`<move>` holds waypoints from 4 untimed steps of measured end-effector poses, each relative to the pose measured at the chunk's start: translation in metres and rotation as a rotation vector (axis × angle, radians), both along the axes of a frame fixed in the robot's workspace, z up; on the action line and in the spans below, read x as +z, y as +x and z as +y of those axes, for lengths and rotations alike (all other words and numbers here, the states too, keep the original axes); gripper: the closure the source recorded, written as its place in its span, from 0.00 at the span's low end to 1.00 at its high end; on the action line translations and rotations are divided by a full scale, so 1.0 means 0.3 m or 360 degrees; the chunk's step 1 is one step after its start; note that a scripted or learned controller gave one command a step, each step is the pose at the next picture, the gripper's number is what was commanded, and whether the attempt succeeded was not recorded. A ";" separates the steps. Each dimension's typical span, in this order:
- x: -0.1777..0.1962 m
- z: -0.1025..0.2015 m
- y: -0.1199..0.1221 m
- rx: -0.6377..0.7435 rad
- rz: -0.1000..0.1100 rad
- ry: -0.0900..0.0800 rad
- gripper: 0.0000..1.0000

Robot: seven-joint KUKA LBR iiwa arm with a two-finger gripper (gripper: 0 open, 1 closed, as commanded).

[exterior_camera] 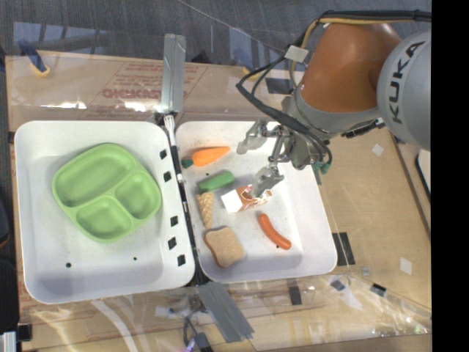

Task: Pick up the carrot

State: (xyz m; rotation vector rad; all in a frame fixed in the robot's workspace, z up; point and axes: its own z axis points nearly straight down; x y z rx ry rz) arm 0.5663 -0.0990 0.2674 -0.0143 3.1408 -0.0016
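Observation:
The orange carrot (209, 155) with a green stem end lies flat near the upper left of the right bin (322, 233), close to the divider. My gripper (261, 160) hangs over the bin's upper middle, to the right of the carrot and clear of it. Its two fingers (253, 137) are spread apart, so it is open with nothing between them. The lower finger sits just above a small white and red piece (237, 199).
A green pickle (216, 181) lies just below the carrot. Further down are a waffle cone (207, 207), a bread slice (223, 246) and a sausage (273, 231). The left bin (44, 270) holds a green divided plate (106, 191).

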 end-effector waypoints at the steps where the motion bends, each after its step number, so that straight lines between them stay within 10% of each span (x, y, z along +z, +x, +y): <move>1: -0.266 0.146 0.232 -0.0061 0.0011 0.0004 0.00; 2: -0.476 -0.014 0.296 0.0398 0.0004 0.0002 0.00; 3: -0.431 -0.010 0.304 0.0404 -0.0007 0.0000 1.00; 4: -0.214 0.113 0.306 -0.0131 -0.0008 0.0001 1.00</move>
